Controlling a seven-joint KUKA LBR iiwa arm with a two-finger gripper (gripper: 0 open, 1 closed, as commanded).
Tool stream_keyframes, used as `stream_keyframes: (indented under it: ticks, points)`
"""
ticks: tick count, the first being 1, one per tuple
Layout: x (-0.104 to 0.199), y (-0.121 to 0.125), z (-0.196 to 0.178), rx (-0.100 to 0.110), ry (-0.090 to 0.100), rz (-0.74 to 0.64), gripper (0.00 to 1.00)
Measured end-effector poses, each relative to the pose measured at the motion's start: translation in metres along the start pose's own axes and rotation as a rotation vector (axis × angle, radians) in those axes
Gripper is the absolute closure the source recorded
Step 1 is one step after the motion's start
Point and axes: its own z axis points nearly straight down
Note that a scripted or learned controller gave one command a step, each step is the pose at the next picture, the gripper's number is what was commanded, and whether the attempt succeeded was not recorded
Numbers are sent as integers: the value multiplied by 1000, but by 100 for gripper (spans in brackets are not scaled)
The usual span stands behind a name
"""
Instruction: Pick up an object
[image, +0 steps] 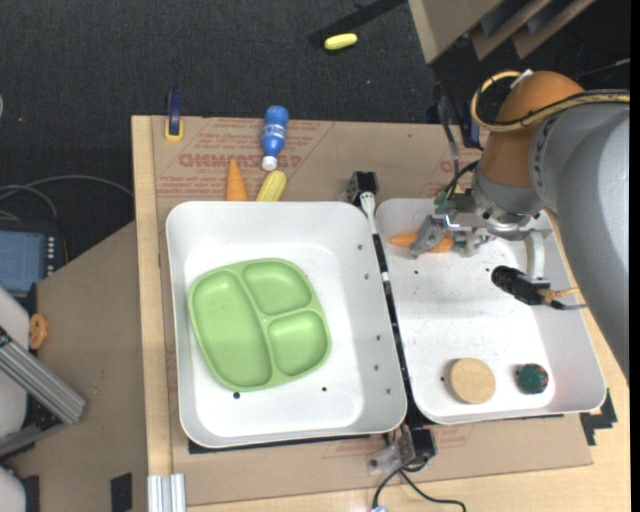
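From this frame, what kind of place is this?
Probably a robot lab pick-and-place bench: two white bins on a cardboard-covered bench, toy food like a carrot, and loose cables on dark carpet.

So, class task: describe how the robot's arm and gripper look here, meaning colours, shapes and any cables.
The arm is thick, rounded and light grey, with a bulbous orange band above the wrist. A thin yellowish cable loops beside that band. Below sits a darker grey metal wrist, ending in a small metallic gripper with dark wiring around it.
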Motion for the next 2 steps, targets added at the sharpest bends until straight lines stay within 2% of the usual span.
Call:
stream_keyframes:
  ticks: [1, 2]
  points:
    - [-55, -74, 0, -11, 5, 14, 0]
    - [27, -20, -2, -24, 4, -1, 0]
